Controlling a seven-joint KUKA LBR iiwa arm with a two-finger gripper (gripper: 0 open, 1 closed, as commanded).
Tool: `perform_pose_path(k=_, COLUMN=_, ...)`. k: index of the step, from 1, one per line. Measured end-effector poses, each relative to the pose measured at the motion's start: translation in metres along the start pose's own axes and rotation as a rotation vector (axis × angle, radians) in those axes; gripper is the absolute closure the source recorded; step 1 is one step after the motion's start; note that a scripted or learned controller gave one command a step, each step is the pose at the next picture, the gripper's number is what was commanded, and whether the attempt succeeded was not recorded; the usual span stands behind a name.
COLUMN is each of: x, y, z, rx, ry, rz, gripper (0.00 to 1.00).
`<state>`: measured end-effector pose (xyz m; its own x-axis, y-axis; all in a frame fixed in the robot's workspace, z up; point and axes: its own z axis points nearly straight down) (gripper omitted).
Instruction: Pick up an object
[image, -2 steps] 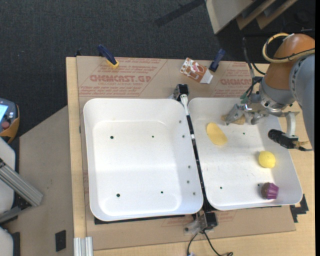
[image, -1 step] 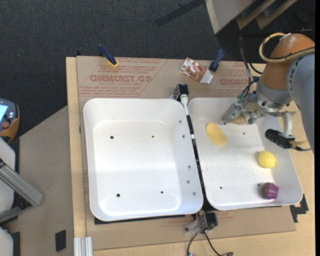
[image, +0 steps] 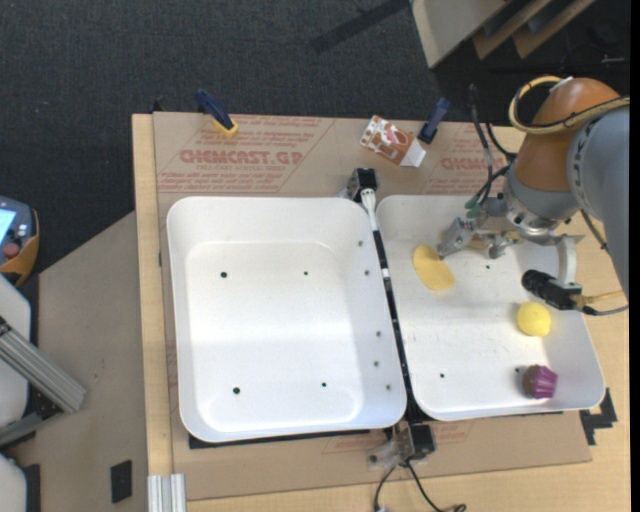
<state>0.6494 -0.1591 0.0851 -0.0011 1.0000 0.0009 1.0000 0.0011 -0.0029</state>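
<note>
Your gripper (image: 462, 235) is hanging low in the right bin (image: 480, 400), whether open I cannot tell, because the yellow chip (image: 433, 269) is lying just beside it, ready for grasping.

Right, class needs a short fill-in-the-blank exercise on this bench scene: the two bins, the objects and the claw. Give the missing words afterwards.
1. The yellow ball lies in the ____ bin as the camera sees it.
2. The small object near that bin's front right corner is ____ in colour.
3. The claw hovers just right of the flat ____ piece.
4. The number of loose objects in the right bin is ____.

Missing words: right; purple; yellow; three
</note>
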Motion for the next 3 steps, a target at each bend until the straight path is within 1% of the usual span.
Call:
perform_pose_path(k=1, x=-0.011, y=0.010, z=0.000, rx=-0.006, ry=-0.003, rz=0.001, gripper=0.00)
perform_pose_path(k=2, x=-0.040, y=0.017, z=0.000, rx=-0.002, ry=-0.002, rz=0.001, gripper=0.00)
perform_pose_path(k=3, x=-0.040, y=0.015, z=-0.010, rx=0.005, ry=-0.004, rz=0.000, gripper=1.00)
